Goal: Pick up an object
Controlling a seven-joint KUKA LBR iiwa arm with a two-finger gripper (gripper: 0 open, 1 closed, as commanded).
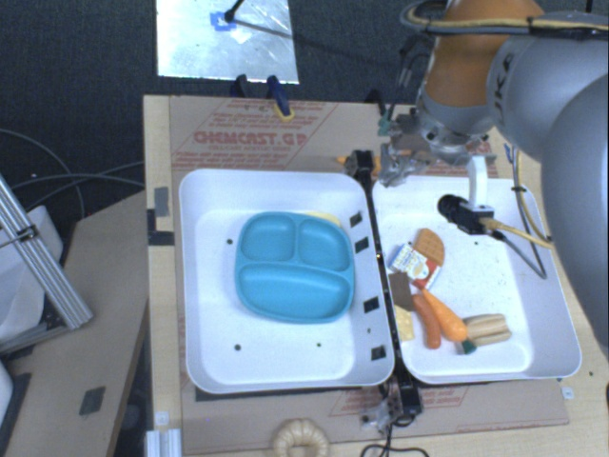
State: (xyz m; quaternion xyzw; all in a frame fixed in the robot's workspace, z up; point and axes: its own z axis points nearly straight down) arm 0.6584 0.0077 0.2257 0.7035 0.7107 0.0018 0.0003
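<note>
My gripper [396, 169] hangs over the far left corner of the right bin [533, 284], close to the divider between the bins, and I see nothing in it. Nearer the front of that bin lies a cluster of play food: a brown cookie [430, 245], a small white, red and blue packet [415, 264], a dark brown slab [401, 293], an orange carrot [438, 316], a tan hot dog bun [486, 328] and a pale yellow cracker [406, 325]. The left bin [205, 255] holds a blue divided plate [294, 267].
Both bins rest on a cardboard sheet [257, 131]. A blue clamp [279, 99] grips its far edge, below a shiny silver sheet [226, 25]. An aluminium frame [33, 265] stands at the left. A beige ring [303, 438] lies at the front edge.
</note>
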